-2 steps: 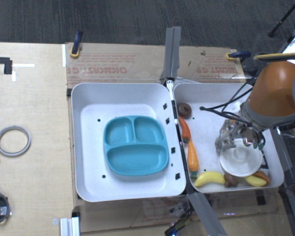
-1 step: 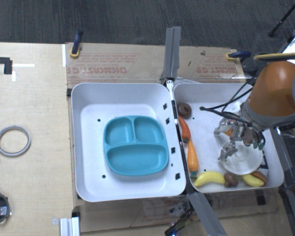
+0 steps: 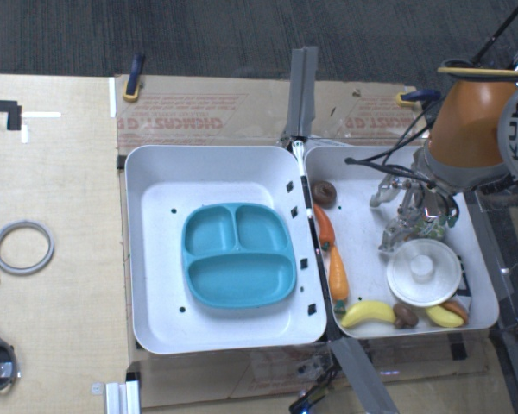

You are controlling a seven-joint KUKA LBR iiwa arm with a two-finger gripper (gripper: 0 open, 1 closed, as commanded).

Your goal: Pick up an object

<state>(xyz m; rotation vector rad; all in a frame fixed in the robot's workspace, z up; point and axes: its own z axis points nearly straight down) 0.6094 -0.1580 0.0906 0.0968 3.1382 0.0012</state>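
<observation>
- The table (image 3: 52, 162) is pale wood, with a strip of brown cardboard (image 3: 207, 115) laid along its far side behind the bins.
- The left bin (image 3: 147, 197) is a shallow white tray; I use it as the landmark for everything below.
- The right bin (image 3: 363, 166) sits touching the left bin's right wall, the two sharing a seam.
- The arm (image 3: 475, 123), grey with an orange band, reaches in from the right of the left bin and hangs over the far right part of the right bin.
- A teal divided plate (image 3: 239, 255) lies flat in the middle of the left bin, with three compartments.
- The hand (image 3: 410, 218) points down into the right bin, well to the right of the left bin; whether its fingers are spread or pressed together I cannot tell, and nothing shows between them.
- A white round bowl (image 3: 423, 272) sits in the right bin, just beside the hand on its near side.
- A grey ring (image 3: 22, 247) lies on the table, well to the left of the left bin.
- Two carrots (image 3: 331, 253) lie end to end just beyond the left bin's right wall.
- A yellow banana (image 3: 369, 314) lies off the left bin's near right corner, with a small brown piece (image 3: 405, 316) to its right.
- A second yellow item (image 3: 447, 316) lies further right, near the bowl.
- A brown doughnut (image 3: 325, 193) rests just right of the shared seam, above the carrots.
</observation>
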